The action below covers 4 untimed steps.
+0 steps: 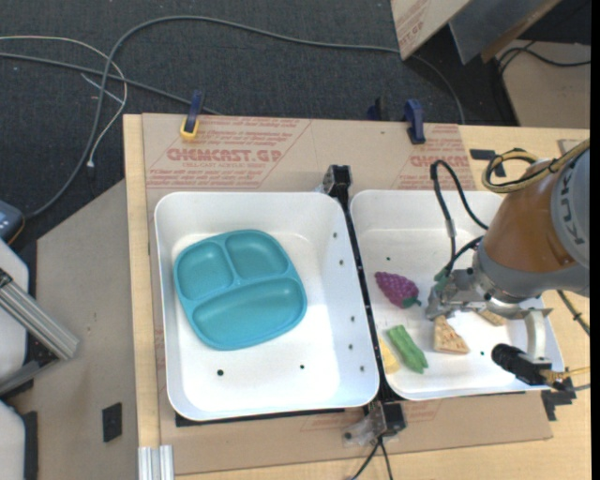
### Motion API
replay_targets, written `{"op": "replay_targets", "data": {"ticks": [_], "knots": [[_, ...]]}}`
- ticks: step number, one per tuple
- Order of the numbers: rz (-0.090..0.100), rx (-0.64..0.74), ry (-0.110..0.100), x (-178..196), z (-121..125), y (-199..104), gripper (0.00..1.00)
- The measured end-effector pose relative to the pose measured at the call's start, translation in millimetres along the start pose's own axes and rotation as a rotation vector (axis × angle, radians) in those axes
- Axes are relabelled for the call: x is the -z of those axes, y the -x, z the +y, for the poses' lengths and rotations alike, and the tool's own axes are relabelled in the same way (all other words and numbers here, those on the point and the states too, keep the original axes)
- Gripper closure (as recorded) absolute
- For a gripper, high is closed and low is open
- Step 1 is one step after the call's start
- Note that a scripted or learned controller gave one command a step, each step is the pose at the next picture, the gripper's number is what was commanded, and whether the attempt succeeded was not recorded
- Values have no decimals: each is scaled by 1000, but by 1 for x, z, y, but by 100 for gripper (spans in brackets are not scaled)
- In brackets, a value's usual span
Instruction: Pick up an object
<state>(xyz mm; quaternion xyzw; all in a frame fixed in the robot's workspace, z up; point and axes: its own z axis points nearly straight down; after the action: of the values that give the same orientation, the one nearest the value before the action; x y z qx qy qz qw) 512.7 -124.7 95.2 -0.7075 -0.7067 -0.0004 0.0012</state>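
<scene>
Nearest to us, the front rims of the two white bins sit close to the near edge of the counter [253,433]. In the right bin [412,230], a green pod [408,346] and a small yellow piece [387,357] lie just beside the front wall and the divider, with little room on that side. A tan wedge [451,338] lies just right of the pod, with bare floor between it and the front rim. The gripper [450,306] hangs directly over the wedge's far edge; we cannot tell whether it is apart or together, and nothing visibly sits in it. A purple grape bunch [397,288] lies just left of the gripper, apart from the divider. Beyond the grapes, the far half of this bin is open white floor.

In the left bin [281,375], a teal divided plate [241,289] lies flat, left of centre, with free room on its near and right sides.

Farther back, the brown sheet covering the counter carries red print reading "CHEMCAST GP"; the smaller lines beneath are too fine to read. Two blue clamps [193,113] grip the far edge. Beyond them, a cardboard box [427,23] shows red lettering we cannot make out.
</scene>
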Motion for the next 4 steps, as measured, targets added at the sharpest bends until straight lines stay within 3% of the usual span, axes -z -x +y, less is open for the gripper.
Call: {"op": "replay_targets", "data": {"ticks": [1, 2, 3, 4], "knots": [[-3, 1, 3, 49, 4, 9, 100], [-3, 3, 7, 104, 9, -1, 100], [-3, 2, 5, 135, 9, -1, 100], [0, 4, -2, 124, 16, -52, 100]]}}
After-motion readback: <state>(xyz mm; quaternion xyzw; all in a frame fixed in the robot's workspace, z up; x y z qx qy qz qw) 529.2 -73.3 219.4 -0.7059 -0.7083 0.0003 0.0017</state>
